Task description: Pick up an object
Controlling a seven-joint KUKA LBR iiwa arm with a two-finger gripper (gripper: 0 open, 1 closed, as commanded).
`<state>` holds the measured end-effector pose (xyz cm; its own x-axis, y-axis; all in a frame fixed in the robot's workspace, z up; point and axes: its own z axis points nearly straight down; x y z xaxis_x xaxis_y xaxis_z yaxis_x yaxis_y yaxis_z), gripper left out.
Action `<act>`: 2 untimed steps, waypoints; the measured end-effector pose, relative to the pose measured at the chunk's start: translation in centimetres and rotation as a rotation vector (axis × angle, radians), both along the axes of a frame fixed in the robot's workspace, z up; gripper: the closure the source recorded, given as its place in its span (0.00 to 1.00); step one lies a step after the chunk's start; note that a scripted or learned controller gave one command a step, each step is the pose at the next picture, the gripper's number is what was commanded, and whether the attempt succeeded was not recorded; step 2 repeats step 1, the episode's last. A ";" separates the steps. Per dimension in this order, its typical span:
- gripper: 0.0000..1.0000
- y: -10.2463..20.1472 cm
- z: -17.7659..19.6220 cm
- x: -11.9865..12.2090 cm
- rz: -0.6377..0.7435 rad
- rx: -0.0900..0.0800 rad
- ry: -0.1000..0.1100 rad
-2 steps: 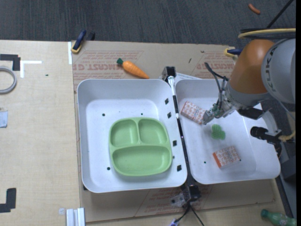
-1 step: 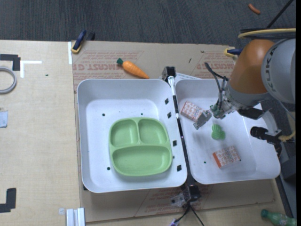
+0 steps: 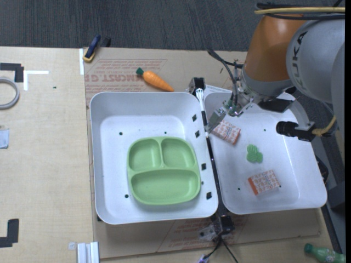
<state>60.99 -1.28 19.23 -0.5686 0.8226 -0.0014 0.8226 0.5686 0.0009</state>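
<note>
the gripper [image 3: 226,114] hangs low in the right bin [image 3: 307,193], touching a small red and white packet [image 3: 226,132]. its grip cannot be told.

A: Surroundings first. What is the floor like?

B: Dark grey carpet [image 3: 137,10] runs along the top, past the bench edge.

A: And the bench?

B: Pale wooden top [image 3: 38,163], with flattened brown cardboard [image 3: 126,70] printed in red lying on it. Black tape marks [image 3: 10,232] sit at the left, with one white tape corner [image 3: 34,74] near the upper left.

A: Light?

B: Even, soft shadows.
</note>
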 end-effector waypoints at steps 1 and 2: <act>0.00 0.9 0.0 -4.1 0.391 0.000 0.000; 0.00 0.9 0.0 -4.1 0.391 0.000 0.000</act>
